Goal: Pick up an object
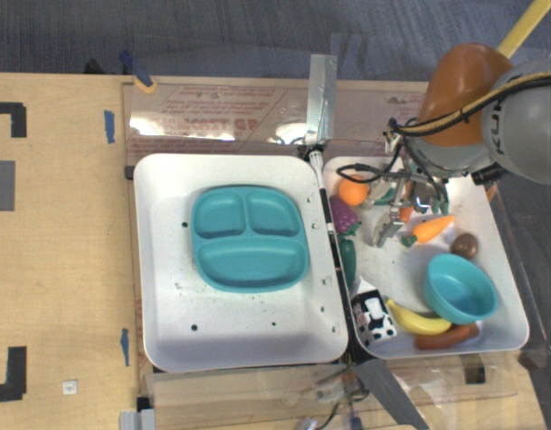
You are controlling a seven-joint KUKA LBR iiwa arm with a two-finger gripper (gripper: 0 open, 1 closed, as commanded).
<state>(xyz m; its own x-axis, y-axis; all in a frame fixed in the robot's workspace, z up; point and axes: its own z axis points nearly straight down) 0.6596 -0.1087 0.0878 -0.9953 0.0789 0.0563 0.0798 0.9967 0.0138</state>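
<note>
The left bin [159,267] holds a teal divided plate [250,237], while the right bin [503,280] holds a teal bowl [460,288], banana [417,320] below it, carrot [433,229] above it, and the gripper [402,211], seemingly open and empty, beside that orange, tapered carrot.

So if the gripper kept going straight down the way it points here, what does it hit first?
Probably bare floor of the right bin: the gripper points down into the gap between the orange ball and the toy carrot. Depth is hard to judge.
</note>
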